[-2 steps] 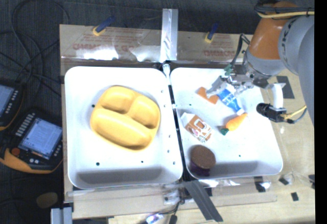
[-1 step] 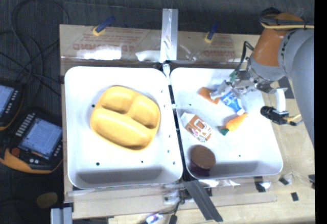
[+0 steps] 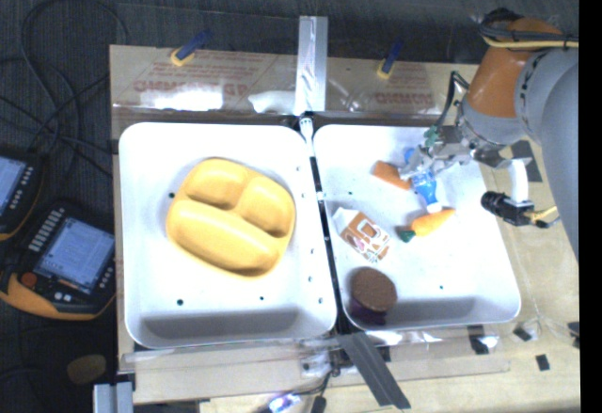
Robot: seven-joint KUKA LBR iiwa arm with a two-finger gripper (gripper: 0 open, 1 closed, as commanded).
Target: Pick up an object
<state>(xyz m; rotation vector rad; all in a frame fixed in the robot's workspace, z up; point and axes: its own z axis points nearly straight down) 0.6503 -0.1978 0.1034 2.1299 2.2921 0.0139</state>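
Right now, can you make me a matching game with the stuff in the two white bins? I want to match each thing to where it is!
Things:
1. yellow bread loaf
2. brown puck
3. toy carrot
4. small patterned carton

Places:
A. near front edge of right bin
B. left bin
C. right bin, beside the divider
D. middle of right bin, under the gripper

Pairs: 1-B, 2-A, 3-D, 4-C

A robotics lab or test cell is indicated. Two shallow white bins (image 3: 141, 242) are set side by side on a plywood bench (image 3: 226, 72), with clear sheeting held at the back by blue and yellow clamps (image 3: 191, 47). A grey industrial arm with an orange band (image 3: 499, 82) is mounted at the right. Handheld control pendants with screens (image 3: 66, 261) and loose black cables (image 3: 56, 82) are laid on dark carpet to the left
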